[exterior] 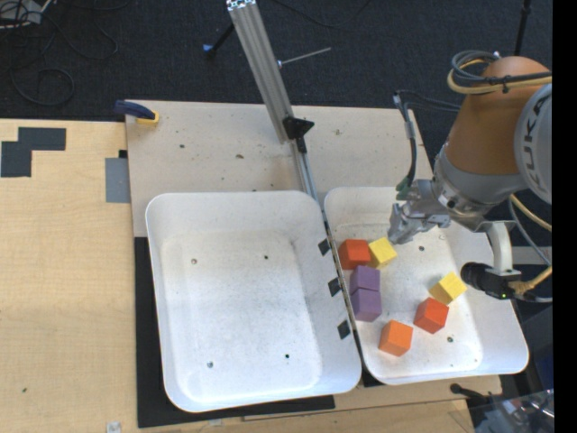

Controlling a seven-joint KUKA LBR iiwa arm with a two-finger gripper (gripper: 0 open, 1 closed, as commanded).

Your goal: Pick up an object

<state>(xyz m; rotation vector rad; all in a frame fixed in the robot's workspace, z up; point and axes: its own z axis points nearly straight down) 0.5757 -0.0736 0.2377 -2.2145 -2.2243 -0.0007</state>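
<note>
One purple block [365,293] (long axis seemingly near-vertical in view)

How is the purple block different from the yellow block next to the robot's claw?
The purple block is tall-looking, like two cubes joined, and bigger; the yellow block is one small cube. The purple one lies lined up beside the bin's left wall; the yellow one sits turned cornerwise, just below the gripper. Both rest in the right bin, each beside the red-orange block.

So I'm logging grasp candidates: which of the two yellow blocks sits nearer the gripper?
The yellow block touching the orange-red block, just below the gripper. The other yellow block lies farther down the right bin, beside a red block.
</note>
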